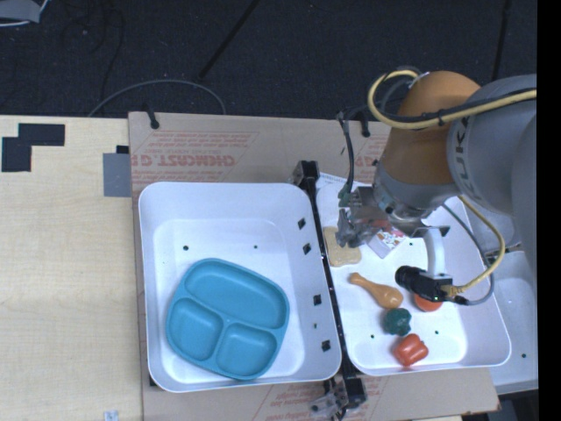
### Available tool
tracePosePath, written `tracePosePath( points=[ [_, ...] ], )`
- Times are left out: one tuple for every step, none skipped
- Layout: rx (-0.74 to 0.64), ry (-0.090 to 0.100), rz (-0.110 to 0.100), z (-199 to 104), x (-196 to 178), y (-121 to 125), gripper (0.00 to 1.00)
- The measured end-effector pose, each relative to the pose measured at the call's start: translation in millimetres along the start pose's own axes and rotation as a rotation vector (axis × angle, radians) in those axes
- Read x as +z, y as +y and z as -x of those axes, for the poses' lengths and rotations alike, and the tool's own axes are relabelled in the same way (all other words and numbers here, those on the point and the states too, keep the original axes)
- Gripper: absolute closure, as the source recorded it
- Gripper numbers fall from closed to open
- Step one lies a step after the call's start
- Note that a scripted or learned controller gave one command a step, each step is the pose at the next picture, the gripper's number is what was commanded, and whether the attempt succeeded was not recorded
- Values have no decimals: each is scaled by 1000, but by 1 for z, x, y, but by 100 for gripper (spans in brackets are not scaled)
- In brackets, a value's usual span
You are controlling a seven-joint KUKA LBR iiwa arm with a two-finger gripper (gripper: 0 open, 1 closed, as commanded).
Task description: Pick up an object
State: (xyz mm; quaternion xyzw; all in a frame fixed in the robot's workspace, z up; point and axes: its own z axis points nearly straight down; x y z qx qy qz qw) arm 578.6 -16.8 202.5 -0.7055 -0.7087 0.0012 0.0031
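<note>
My gripper hangs low over the upper left part of the right bin. Just below it lies a flat tan piece, which it touches or nearly touches. A yellow-orange pear-shaped toy lies toward the bin's middle. Below that sit a dark green object and a red-orange object. An orange piece rests partly under a black part of the arm. Beside the gripper on the right lies a small red and white card.
The left bin holds a blue divided plate. A black divider runs between the bins. The grey arm, with its orange band and cables, covers the right bin's upper right.
</note>
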Motion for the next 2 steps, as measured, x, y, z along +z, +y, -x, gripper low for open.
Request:
tracePosePath(
  points=[
    [0, 0, 0, -50, 4, -8, 100],
    [-1, 0, 2, -101, -15, -27, 100]
  ],
)
